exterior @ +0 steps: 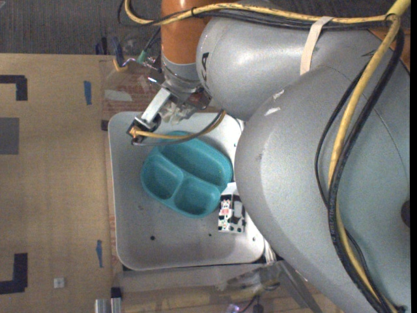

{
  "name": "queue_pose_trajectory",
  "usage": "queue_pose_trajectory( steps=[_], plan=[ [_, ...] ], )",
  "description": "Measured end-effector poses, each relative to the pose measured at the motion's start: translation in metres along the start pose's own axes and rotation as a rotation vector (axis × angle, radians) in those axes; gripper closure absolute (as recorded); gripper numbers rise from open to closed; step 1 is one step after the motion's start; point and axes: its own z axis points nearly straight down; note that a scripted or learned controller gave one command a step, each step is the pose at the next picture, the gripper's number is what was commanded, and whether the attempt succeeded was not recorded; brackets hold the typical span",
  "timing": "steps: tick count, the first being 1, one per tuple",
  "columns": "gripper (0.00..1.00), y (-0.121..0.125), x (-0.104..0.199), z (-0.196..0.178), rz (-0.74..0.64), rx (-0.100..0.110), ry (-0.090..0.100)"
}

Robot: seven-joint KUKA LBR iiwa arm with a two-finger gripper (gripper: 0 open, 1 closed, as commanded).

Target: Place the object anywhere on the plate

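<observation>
Plate [171, 178] and gripper [177, 109] are close together in the camera view. The teal dish lies just below my gripper, and its upper rim almost meets my wrist. It is parted by low ridges into what look like three compartments, all bare. My gripper hangs over the upper edge of the white bin [169, 246], under my orange band [186, 8]. I cannot tell whether it is released or clenched, because my wrist hides that part from the camera.

The object [229, 215] is a small black-and-white item with a red mark. It lies on the bin floor on the far side of the plate from my gripper, down and to the right in the view. It sits just beside the plate's lower right rim and outside the dish, close to the grey bulk of my arm. It carries some print, but this is too small to read.

Left of my gripper, past the bin wall, is the brown bench top [52, 175]. It bears short strips of blue tape [88, 92] and black corner marks [16, 87]. Two dark specks [152, 238] dot the bin floor below the plate.
</observation>
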Motion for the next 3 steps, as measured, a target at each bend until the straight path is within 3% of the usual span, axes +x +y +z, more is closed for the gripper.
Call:
queue_pose_trajectory(
  steps=[1,2,3],
  plan=[
    [1.0,0.0,0.001,0.103,-0.177,-0.002,0.002],
    [1.0,-0.003,-0.116,0.12,-0.255,-0.011,0.006],
    [1.0,-0.049,-0.071,0.082,-0.635,-0.009,0.004]
  ],
)
